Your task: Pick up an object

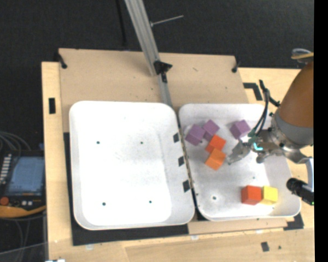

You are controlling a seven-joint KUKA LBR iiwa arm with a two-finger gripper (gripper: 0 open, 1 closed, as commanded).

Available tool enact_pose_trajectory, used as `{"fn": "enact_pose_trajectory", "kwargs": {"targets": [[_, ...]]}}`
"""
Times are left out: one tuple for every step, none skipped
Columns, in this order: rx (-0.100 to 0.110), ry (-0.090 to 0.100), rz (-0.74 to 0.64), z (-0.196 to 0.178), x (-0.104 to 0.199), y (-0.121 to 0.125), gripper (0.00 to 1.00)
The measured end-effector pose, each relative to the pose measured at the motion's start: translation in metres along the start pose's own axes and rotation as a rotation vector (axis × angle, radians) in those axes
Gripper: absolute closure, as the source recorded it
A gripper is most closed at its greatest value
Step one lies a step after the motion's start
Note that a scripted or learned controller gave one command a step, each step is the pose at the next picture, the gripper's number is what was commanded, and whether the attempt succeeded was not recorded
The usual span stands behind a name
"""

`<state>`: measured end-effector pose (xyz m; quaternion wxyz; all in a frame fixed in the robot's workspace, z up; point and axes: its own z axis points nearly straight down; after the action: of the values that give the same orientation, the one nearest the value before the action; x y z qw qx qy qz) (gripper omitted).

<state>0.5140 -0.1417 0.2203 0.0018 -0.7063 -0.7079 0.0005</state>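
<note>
Arm: grey body with an orange band (299,94) is seen entering from the right; its upper part is cut off by the frame edge.
Pincer (238,153): it is seen low over the right bin, pointing left toward the orange blocks; its tips are small and blurred, so whether they are spread or pressed together cannot be told. Nothing can be made out between them.
Right bin (229,212): a shallow white tray on the tabletop (54,146); its far right rim is partly hidden by the arm.
Orange blocks: an upper one (216,143) and a lower one (215,159) are seen touching or nearly so, just left of the pincer tips. Contact between pincer and lower block cannot be judged.
Purple blocks: two (195,135) (210,127) are seen pressed together at the upper left of the right bin, just above the orange pair; a third (240,128) lies apart, near the arm's cabling.
Red block (252,195): it is seen near the front of the right bin, touching a yellow block (270,194) on its right.
Left bin (126,162): a white tray beside the right bin, marked by a few dark specks.
Pole (145,31): a slanted metal bar is seen rising from the rear of the tabletop; its top is cut off.
Device (22,179): a handheld unit with a blue screen lies at the far left, off the tabletop, its details too dim to read.
</note>
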Motion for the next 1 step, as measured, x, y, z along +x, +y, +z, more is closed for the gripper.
{"fn": "enact_pose_trajectory", "kwargs": {"targets": [[-0.005, -0.001, 0.002, -0.0018, -0.0003, 0.0008, 0.00]]}}
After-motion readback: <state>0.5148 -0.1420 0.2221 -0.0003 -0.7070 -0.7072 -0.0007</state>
